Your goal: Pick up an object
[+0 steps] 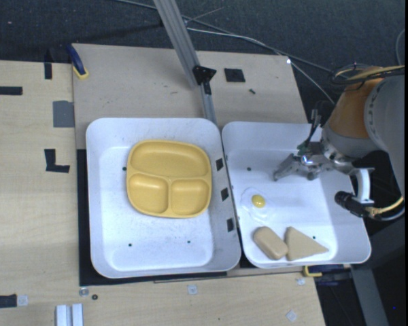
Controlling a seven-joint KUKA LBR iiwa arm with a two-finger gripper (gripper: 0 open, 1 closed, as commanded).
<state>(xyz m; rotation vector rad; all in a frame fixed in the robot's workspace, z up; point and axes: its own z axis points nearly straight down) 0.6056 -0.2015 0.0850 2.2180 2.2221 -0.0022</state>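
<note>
My gripper [294,175] hangs over the upper right part of the right bin [272,136], with the grey arm and its orange band behind it at the right edge. Its two fingers are spread apart, open, with nothing between them. Below and left of it a small yellow round piece [258,201] lies on the bin floor, apart from the fingers. A tan bread roll [269,242] and a tan wedge [303,244] lie side by side at the bin's front.
The left bin [109,182] holds a yellow divided plate [168,178]. A grey metal pole [183,39] slants down to the gap between the bins' back edges. Cables run behind the right bin.
</note>
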